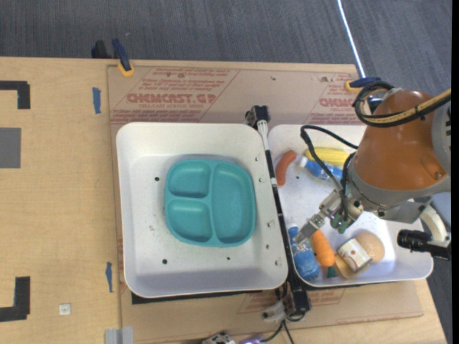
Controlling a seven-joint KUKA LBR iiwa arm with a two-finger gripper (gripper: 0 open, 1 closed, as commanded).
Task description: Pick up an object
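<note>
Gripper (310, 233) hangs low in the right bin (416, 267), fingers slightly parted with nothing between them, and the toy carrot (323, 248) lies just beside it, right next to the fingertips.

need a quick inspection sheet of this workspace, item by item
surface: cardboard-covered bench bearing two white bins, left bin and right bin, side by side.
job's things: in the right bin, an orange carrot, a blue item at the front, a red sausage, a yellow corn cob at the back, and a tan bread-like item.
clutter: teal divided plate lying in the left bin.
grippers: gripper low over the right bin, close to the carrot; grasp state unclear.
cables: black cable looping near the arm; white line across the floor.
surroundings: grey carpet; blue and orange clamps on the cardboard edge.
</note>
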